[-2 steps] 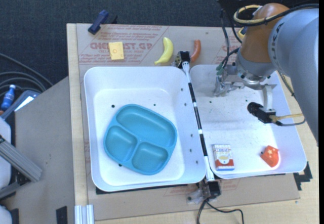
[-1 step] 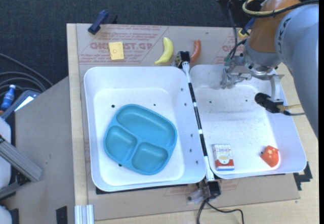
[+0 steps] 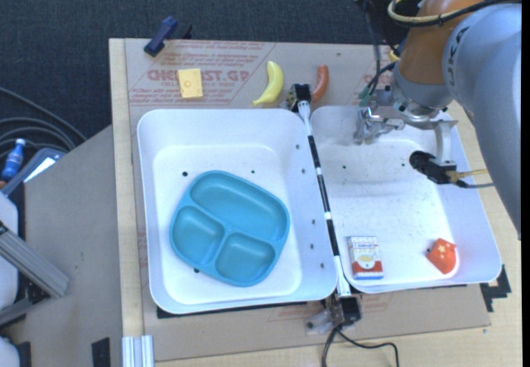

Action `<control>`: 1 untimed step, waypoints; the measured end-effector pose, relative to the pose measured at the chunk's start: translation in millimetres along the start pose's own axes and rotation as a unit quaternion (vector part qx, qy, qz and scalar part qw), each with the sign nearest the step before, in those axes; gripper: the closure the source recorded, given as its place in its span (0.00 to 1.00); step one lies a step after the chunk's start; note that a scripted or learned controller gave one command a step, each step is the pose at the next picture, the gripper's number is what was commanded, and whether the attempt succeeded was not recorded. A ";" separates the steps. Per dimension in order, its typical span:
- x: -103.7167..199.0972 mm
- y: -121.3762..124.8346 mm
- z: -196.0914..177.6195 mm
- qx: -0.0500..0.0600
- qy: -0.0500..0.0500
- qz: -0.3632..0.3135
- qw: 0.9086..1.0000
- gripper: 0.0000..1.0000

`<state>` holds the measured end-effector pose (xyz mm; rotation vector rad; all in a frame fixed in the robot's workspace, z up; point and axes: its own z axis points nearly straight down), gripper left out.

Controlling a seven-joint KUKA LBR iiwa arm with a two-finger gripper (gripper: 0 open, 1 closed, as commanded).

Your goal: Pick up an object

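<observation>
Metal two-finger gripper (image 3: 370,128) is low over the far end of the right white bin (image 3: 476,216); can't tell its jaw state. Candidates lie well apart at the near end: small orange-and-white carton (image 3: 364,258), orange-red plastic piece (image 3: 442,255). Blue divided plastic tray (image 3: 229,226) fills the left bin (image 3: 153,142).

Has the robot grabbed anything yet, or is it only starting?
Only starting, it looks like. Nothing looks picked up: the small box and the orange toy lie at the near end of the right bin, and the blue plate sits in the left bin. The end effector hangs over the right bin's far end. Grabbing is left.
</observation>
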<state>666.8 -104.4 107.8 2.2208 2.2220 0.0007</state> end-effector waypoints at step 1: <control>13.5 -0.3 6.3 0.001 0.000 0.000 1.000 1.00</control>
